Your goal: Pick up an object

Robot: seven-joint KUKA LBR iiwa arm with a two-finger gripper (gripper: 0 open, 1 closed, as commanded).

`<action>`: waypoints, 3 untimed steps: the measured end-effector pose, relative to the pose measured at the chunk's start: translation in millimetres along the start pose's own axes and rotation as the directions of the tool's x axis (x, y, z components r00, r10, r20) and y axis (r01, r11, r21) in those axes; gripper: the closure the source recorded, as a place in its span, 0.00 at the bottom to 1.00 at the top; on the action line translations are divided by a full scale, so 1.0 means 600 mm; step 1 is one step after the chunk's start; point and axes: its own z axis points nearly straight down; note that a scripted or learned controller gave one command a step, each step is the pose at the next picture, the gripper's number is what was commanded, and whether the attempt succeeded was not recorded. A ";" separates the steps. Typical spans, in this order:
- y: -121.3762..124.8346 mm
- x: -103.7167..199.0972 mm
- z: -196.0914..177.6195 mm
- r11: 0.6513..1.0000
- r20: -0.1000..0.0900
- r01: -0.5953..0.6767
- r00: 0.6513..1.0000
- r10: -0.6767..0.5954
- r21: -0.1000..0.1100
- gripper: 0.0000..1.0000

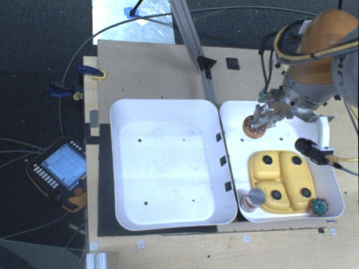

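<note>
While the arm [320, 43] reaches in from the right, the gripper [259, 119] hangs low over the far part of the right bin [235, 116], directly above a small round orange-brown object [254, 128]. The object lies on the bin floor just under the gripper tip; whether they touch cannot be told, nor whether the gripper is released or clenched. Nearer the camera than the gripper, a yellow moulded block [282, 181] with four dark dots fills most of the bin's near half. A small grey-capped item [252, 198] sits at the block's near-left corner and a teal ball [319, 207] at its near-right corner, both close to the bin's front rim. To the gripper's left, past the shared rim, the left bin [162, 161] offers a wide bare floor. A black fitting [310, 149] sits to the right of the gripper, near the right rim. Beyond the gripper lies brown counter [151, 72].
</note>
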 end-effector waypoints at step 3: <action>-0.005 0.276 0.003 1.000 -0.001 0.000 1.000 0.000 -0.001 1.00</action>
